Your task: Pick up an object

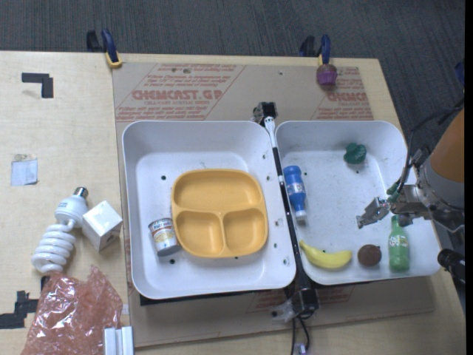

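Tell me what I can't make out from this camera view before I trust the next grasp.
- Gripper: small and blurred over the right bin; finger state unreadable.
- Arm: cut off by the right edge.
- Brown round object: too small to identify.
- Can: label too small to read.
- Green bottle: its top is crowded by the gripper's wrist.

I take the gripper (pixel 373 213) as reference. Beyond it, along the top of my view, I see dark grey carpet (pixel 222 13). Under and around it lies a pale wooden bench (pixel 59 146). A brown printed board (pixel 192 91) covers the bench, held at the edge beyond the gripper by two blue clamps (pixel 111 50) (pixel 324 48). Well away, across the bench, I see a black tape mark (pixel 41 83), a spiral light bulb (pixel 60 231), a small white box (pixel 102 225) and crumpled pink plastic (pixel 74 313). Light is even.
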`<state>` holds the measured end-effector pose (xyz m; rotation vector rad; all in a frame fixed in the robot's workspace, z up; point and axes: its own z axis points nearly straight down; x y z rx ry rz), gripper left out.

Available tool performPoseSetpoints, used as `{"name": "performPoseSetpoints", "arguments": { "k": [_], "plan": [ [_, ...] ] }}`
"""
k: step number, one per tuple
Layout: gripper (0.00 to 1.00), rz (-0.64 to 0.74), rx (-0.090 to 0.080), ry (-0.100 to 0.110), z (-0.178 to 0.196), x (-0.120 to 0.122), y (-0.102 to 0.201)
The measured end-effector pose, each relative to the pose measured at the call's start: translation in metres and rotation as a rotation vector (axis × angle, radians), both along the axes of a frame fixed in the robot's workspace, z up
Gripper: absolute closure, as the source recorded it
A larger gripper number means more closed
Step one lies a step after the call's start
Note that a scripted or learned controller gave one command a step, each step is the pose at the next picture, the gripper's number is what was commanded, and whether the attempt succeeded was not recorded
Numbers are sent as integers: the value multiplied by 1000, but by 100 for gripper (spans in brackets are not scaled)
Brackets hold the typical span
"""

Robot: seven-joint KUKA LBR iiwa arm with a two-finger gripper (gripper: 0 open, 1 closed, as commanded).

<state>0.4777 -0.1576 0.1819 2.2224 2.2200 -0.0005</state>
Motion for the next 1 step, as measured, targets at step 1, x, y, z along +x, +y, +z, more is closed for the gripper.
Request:
{"name": "performPoseSetpoints", "arguments": {
  "k": [1],
  "plan": [
    [0,-1,0,0,-90,0,15]
  ]
}}
